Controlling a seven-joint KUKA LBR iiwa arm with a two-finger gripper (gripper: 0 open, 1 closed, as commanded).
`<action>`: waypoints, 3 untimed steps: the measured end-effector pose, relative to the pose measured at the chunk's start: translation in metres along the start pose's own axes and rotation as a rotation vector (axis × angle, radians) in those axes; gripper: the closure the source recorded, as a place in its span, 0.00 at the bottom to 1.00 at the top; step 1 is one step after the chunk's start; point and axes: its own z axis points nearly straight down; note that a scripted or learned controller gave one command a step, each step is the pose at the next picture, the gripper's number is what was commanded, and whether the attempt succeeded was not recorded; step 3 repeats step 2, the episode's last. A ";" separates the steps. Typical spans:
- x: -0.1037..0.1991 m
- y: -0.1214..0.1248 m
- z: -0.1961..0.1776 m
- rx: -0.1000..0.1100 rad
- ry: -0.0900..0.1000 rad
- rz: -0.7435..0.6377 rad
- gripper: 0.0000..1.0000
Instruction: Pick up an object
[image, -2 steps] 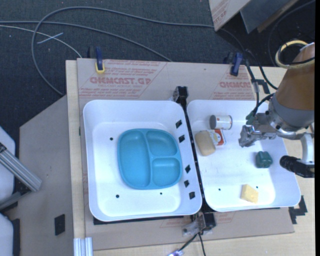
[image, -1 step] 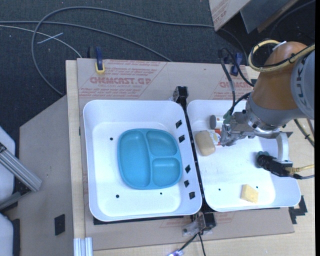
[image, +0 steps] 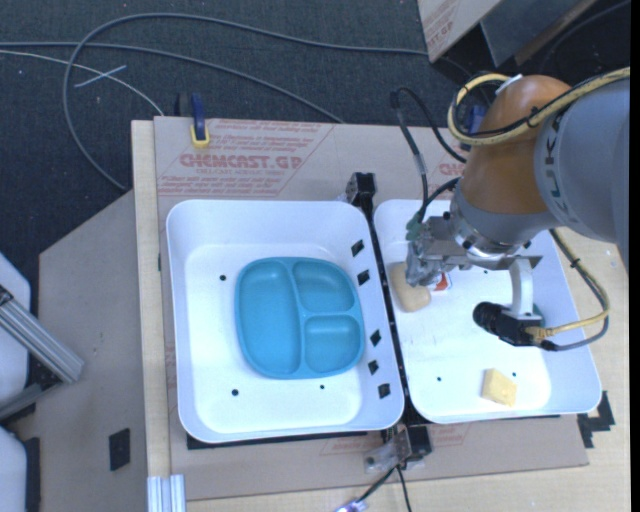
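Camera view
Bench: a brown board (image: 250, 150) with red print along its far part, carrying two shallow white bins side by side.
Left bin (image: 200, 240): holds a blue tray (image: 298, 316), lying flat near the bin's middle; the tray has three compartments, one long at the left and two smaller at the right.
Divide: black clips (image: 372, 340) sit along the seam where the two bins meet.
Right bin (image: 560, 390): the arm works over its far left part.
Arm (image: 590, 150): grey, entering from the right, with an orange band (image: 510, 150) above the wrist; it hides much of the right bin's far half.
Gripper (image: 425, 270): lowered at the right bin's left side, just beside the seam; its fingers are hidden under the wrist hardware, so whether it is released, clenched or grasping something I cannot tell.
Tan piece (image: 410, 292): a pale, rounded object on the right bin's floor, directly below the gripper and close against the bin's left wall; whether the gripper touches it cannot be told.
Yellow block (image: 500, 386): a small chunk lying near the right bin's near edge, well apart from the gripper.
Black part (image: 505, 322): a dark fitting with a yellow cable (image: 575, 325), over the bin's middle right.
Floor: dark carpet with grey cables (image: 120, 60) at the far left.
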 end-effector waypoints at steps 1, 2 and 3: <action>0.046 0.009 -0.013 -0.001 0.000 0.001 1.00; 0.101 0.019 -0.007 0.000 0.000 0.000 1.00; 0.101 0.019 -0.007 0.000 0.000 0.000 1.00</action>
